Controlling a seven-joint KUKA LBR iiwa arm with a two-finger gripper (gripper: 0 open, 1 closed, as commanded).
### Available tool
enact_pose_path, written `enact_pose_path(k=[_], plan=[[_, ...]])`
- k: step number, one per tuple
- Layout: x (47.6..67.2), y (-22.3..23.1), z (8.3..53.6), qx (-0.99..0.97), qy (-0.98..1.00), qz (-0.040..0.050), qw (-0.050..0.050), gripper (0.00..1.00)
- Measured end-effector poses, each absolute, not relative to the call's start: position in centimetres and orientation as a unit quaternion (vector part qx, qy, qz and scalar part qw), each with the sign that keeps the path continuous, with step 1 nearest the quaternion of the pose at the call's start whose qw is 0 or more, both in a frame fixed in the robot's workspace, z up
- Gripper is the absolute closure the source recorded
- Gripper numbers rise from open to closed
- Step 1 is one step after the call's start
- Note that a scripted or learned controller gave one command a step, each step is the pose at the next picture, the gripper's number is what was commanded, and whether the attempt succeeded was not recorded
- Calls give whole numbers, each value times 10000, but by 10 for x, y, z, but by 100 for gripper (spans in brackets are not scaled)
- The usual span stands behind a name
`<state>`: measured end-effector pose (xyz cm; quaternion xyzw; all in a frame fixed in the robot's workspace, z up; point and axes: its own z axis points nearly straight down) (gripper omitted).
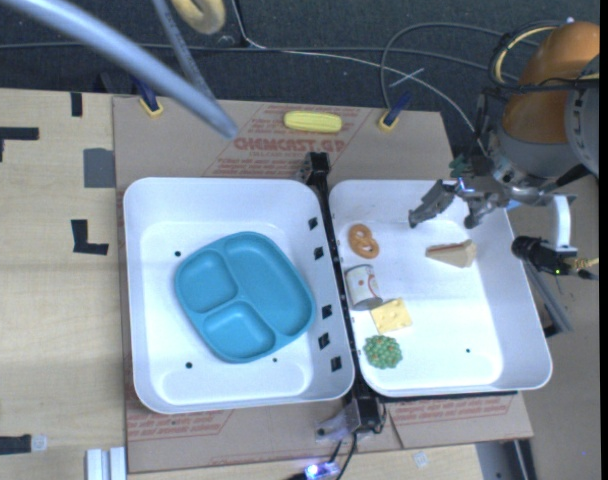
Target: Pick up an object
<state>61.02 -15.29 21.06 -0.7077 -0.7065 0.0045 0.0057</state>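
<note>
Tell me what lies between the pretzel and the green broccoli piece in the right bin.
In the camera view, a small can and a yellow cheese piece lie between pretzel and broccoli.

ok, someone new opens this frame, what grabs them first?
Probably the blue divided plate, lying alone in the left bin. Next, the grey arm's gripper with fingers spread, hovering over the right bin's upper edge, just above a pale wedge-shaped food piece. Along that bin's left side sit a pretzel, a small can, a yellow cheese slice and a green broccoli floret.
</note>
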Motion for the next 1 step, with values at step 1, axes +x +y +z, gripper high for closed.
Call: enact_pose_path(k=[1], plan=[[613,-153,218,-7067,-7075,7,4,0]])
